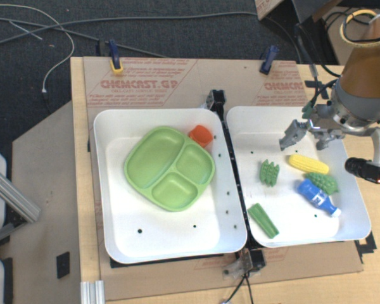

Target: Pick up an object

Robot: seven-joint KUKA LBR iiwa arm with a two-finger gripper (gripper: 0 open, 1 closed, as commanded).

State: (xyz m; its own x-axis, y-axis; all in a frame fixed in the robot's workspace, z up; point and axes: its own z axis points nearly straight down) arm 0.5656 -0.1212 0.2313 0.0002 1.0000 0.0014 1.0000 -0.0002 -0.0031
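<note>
The right bin (259, 128) holds a yellow corn cob (308, 164), a small spiky green toy (269, 172), a knobbly green piece (325, 182), a blue bottle (317, 197) and a long green piece (263, 220). My gripper (307, 138) hangs over the far part of this bin, just beyond the corn cob. Its fingers (292, 135) are spread open with nothing between them. The grey arm with its orange band (366, 62) comes in from the right.
In the left bin (114, 170) lies a green divided plate (170, 168), with a small orange toy (201, 134) at its far right edge. Both bins rest on a cardboard sheet (145, 81) held by blue clamps. Cables and boxes lie beyond the bench.
</note>
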